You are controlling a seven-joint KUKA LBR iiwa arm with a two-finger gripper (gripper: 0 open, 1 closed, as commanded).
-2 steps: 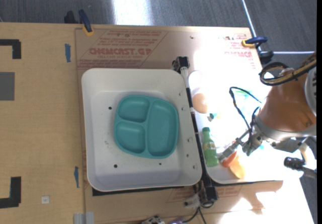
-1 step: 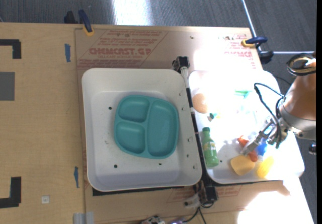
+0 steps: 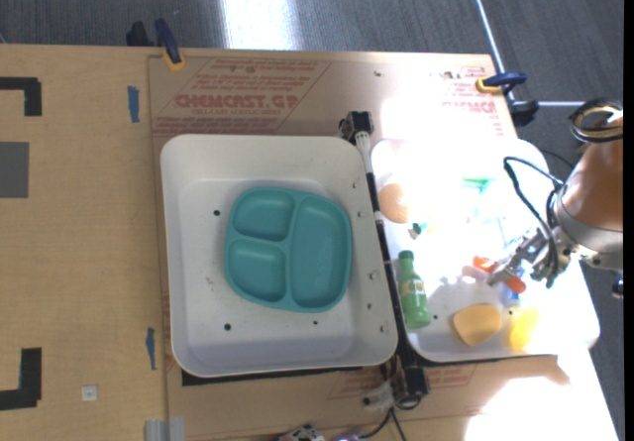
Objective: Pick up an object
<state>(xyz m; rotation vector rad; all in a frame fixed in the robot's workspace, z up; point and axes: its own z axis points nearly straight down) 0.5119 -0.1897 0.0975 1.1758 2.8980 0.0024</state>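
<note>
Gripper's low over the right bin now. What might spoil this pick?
1. Sun glare washes out much of the right bin, so small items in its middle are hard to make out; a grasp aimed there may miss.
2. The gripper is among crowded small pieces near the orange piece, so it may nudge them rather than catch one.
3. The green bottle leans by the bin's left wall, and a sweep could knock it.

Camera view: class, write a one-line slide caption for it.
Arm's pincer low over the sunlit right bin of small objects; teal divided plate in the left bin.
</note>
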